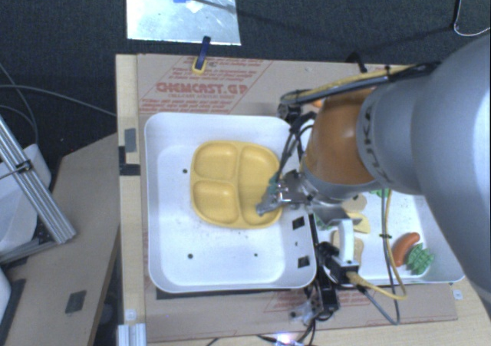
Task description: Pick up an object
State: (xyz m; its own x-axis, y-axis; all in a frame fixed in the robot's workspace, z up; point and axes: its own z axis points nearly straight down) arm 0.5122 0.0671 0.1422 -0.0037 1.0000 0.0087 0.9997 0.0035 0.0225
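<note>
Inside left bin (165, 260): one yellow plate (230, 183).

One fixed camera looks slantwise down on both white bins (165, 206).

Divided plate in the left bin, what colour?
Yellow, plain: the divided plate shows clearly in the camera view.

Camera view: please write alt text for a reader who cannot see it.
A grey robot arm with an orange band lowers its hand onto the right edge of a yellow divided plate in the left white bin. The right bin holds small toy foods.
</note>
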